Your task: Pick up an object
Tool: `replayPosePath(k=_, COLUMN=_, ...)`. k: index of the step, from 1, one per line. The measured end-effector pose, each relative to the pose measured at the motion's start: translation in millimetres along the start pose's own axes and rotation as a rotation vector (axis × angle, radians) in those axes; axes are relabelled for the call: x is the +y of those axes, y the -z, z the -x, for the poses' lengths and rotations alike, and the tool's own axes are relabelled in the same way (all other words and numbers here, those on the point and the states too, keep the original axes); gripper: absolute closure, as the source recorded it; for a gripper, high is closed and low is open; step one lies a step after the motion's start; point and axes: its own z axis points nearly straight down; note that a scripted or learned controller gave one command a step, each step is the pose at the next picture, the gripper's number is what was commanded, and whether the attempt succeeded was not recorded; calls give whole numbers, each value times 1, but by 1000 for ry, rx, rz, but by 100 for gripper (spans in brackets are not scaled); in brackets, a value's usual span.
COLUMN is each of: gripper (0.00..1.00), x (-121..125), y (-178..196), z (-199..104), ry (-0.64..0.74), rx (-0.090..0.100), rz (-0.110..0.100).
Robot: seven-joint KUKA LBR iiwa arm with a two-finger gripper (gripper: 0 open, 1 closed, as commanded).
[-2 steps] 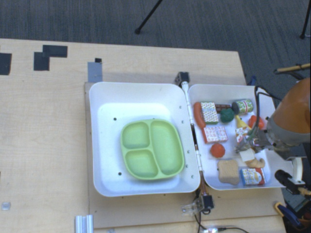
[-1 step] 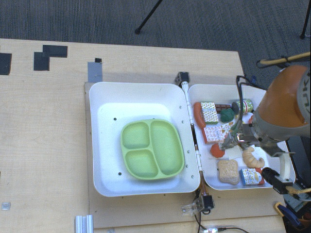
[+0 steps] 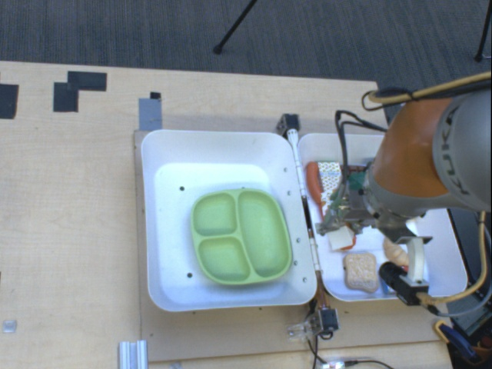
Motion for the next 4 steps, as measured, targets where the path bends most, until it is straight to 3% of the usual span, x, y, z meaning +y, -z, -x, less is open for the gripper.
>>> replayPosePath(k=1, gripper=100, x=-1, y=-12, z=-57, ry=0, rx=0, rz=-3)
replayPosePath(k=2, gripper=100, x=36, y=-12, z=-118, ry=0, rx=0, rz=-2)
replayPosePath(k=3, gripper=100, x=0, y=1, z=-75, ry=-3, rx=-1, rz=-2)
replayPosePath(k=4, gripper=100, x=5, y=17, z=-115, ry=0, rx=0, rz=-2)
